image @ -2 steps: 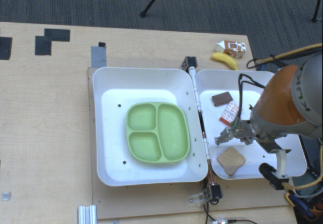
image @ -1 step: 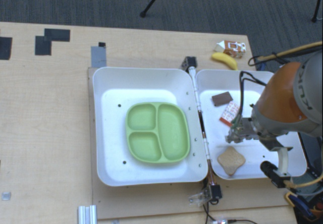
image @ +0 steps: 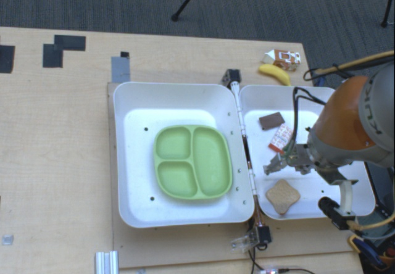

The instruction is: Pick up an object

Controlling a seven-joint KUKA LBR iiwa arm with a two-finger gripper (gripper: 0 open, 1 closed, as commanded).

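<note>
Red-and-white packet (image: pixel 281 137) lies mid right bin (image: pixel 364 205), toward its left wall, tilted. Judged light, thin, crinkly and slippery; best pinched across its short width. Gripper (image: pixel 279 163) hangs just below it, toward the front edge, near but apart; fingers part open, nothing between them. Brown block (image: pixel 271 121) behind; tan sponge (image: pixel 282 196) at front-left corner.

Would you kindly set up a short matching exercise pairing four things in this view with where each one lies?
Things:
1. green tray
2. banana
3. brown block
4. bread slice

Places:
A. right bin, far end
B. on the bench beyond the bins
C. left bin
D. right bin, near end

Pairs: 1-C, 2-B, 3-A, 4-D
</note>
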